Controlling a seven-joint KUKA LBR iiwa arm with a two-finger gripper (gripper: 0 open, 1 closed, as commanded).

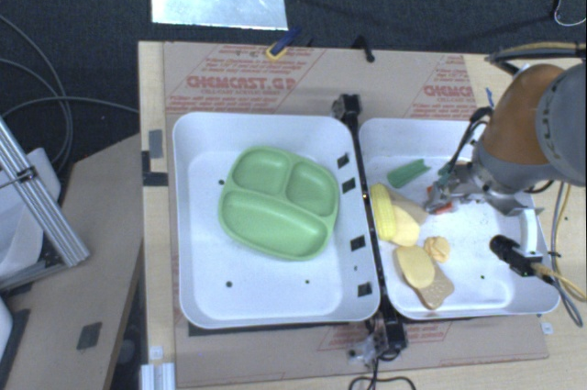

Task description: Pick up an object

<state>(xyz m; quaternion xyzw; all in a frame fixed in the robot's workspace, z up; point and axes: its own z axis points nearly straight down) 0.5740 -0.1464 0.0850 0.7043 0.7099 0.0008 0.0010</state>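
My gripper (446, 193) hangs low over the middle of the right bin (477, 292), under the grey wrist and its orange band. A flat green piece (406, 171) lies just left of it. Further left, along the bin's left wall, lies a yellow corn-like piece (382, 208) with a pale piece (410, 214) against it. Below them sit a small orange lump (437, 247), a yellow oval piece (415, 265) and a tan slice (438, 291). A small red bit (439, 207) shows right under the gripper; whether it is held is unclear.
The left bin (206, 287) holds a green divided plate (278, 201). A black divider with clips (359, 195) runs between the bins. Cardboard (238, 76) lies under both bins.
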